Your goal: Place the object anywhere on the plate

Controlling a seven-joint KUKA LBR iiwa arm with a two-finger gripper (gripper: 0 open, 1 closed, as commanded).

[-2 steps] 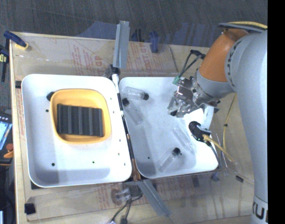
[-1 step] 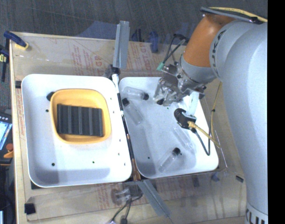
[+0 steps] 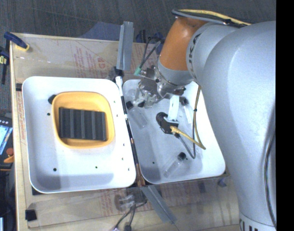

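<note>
Bench, two bins | arm (image 3: 223,81) reaches into right bin (image 3: 211,162) | tool (image 3: 146,96) state unclear

From my remote seat I've got two white bins: the left bin (image 3: 36,172) holds a yellow-orange plate (image 3: 83,100) with a dark grey centre ribbed in lengthwise stripes, and the right bin (image 3: 211,160) looks a bit bluish-white in the shade. The arm (image 3: 243,105) is plain light grey with that orange band (image 3: 178,44) above the wrist, and there's a black object (image 3: 162,121) with a yellow cable (image 3: 187,138) trailing off it. The bench (image 3: 65,57) is pale tan wood with faint red print, and I can see blue clamps (image 3: 14,40) at the far left corner.
</note>
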